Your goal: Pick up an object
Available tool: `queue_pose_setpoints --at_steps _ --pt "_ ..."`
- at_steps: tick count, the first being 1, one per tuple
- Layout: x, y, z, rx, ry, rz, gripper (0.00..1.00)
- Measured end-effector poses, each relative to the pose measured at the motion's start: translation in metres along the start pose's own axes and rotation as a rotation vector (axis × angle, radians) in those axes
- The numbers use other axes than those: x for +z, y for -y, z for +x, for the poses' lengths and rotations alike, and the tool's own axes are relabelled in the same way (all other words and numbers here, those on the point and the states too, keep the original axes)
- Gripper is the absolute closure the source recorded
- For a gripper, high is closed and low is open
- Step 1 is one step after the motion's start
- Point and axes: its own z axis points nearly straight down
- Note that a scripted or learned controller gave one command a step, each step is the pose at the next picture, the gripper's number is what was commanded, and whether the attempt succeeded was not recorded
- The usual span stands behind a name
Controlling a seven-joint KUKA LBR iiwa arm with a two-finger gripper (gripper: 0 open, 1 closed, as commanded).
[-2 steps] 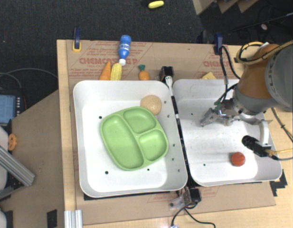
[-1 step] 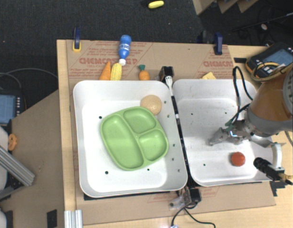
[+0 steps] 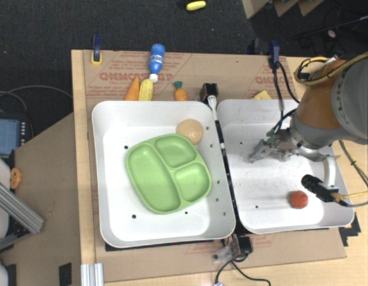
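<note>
Table (image 3: 82,177) is tan board with red lettering, two shallow white bins side by side on it. Left bin (image 3: 109,177) holds a green divided plate (image 3: 167,173), three compartments, lying tilted near the bin's middle. A beige round object (image 3: 190,130) sits just beside the plate's upper right edge, touching or nearly touching it, hard to say which.

Behind the left bin on the table: a blue-and-white bottle (image 3: 156,59) lying down, a toy corn cob (image 3: 146,89) next to an orange piece (image 3: 132,90), and a small carrot (image 3: 181,93) to their right. A yellow object (image 3: 196,5) lies on the dark floor beyond the table.

Right bin (image 3: 255,210) has a small red round object (image 3: 299,199) near its front right corner, resting on the bin floor, apart from everything else.

Arm (image 3: 333,100) reaches in from the right, orange band visible above the wrist. Tool (image 3: 268,149) sits low over the right bin's upper middle, fingers pointing left, well apart from the red object. Tool opening: cannot tell, fingers too blurred and dark. Nothing visible between them.
</note>
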Motion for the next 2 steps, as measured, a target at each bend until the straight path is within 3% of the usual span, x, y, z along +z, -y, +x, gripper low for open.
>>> queue_pose_setpoints --at_steps 2 --pt "0.0002 0.0026 -0.002 0.003 0.0 0.005 0.0"
